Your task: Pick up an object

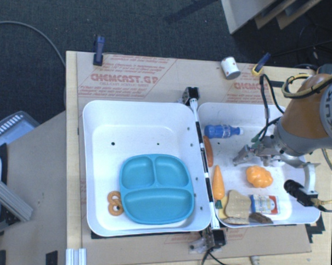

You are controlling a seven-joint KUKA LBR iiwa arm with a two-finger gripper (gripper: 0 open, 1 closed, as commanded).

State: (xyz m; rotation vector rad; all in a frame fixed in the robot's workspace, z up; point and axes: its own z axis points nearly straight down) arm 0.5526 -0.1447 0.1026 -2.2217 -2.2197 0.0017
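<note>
Nearest the lens, the left bin holds a blue divided plate with a little pretzel touching its left edge. Right of that plate, across the divider, the right bin has a hot dog and a carrot along its left wall, a blue bottle above them, plus a bread slice and a small packet further right. The gripper hangs just right of the hot dog, up-left of the orange fruit, gripping nothing, and I honestly can't tell how wide it's set.
</note>
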